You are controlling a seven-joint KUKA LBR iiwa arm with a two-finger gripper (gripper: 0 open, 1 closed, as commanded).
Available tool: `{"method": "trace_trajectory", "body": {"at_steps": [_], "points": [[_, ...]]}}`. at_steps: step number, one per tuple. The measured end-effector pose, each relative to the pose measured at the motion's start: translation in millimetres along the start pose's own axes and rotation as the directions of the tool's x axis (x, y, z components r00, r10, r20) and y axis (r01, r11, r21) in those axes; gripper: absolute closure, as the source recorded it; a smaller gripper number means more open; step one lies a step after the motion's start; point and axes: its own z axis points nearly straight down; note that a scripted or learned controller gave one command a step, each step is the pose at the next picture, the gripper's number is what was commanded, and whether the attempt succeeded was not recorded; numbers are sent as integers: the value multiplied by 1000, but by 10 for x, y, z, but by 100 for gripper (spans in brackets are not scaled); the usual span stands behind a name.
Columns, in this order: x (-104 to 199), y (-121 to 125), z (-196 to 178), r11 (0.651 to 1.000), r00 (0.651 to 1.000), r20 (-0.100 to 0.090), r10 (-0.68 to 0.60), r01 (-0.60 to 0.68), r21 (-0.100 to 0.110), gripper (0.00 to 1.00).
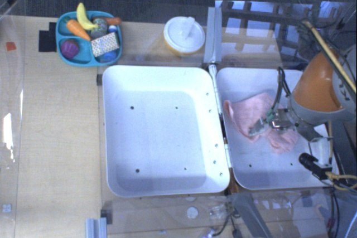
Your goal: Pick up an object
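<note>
A crumpled pink cloth (249, 113) lies in the right bin (262, 173), spread from the bin's left side toward its middle, with another pink fold (283, 141) further right. My gripper (261, 126) reaches in from the right, low over the cloth's lower right part, and its tip touches or nearly touches the fabric. The grey arm with its orange band (317, 88) stands above the bin's right half and hides part of the cloth.
The left bin (162, 131) sits beside the right one, with a metal divider between them. At the back are a blue tray (88, 37) of toy food and a white lidded container (184, 35). Cables and a frame crowd the right edge.
</note>
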Motion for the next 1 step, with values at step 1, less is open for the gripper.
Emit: {"method": "trace_trajectory", "body": {"at_steps": [1], "points": [[323, 90, -2, 998, 998, 1, -65, 65, -1, 0]]}}
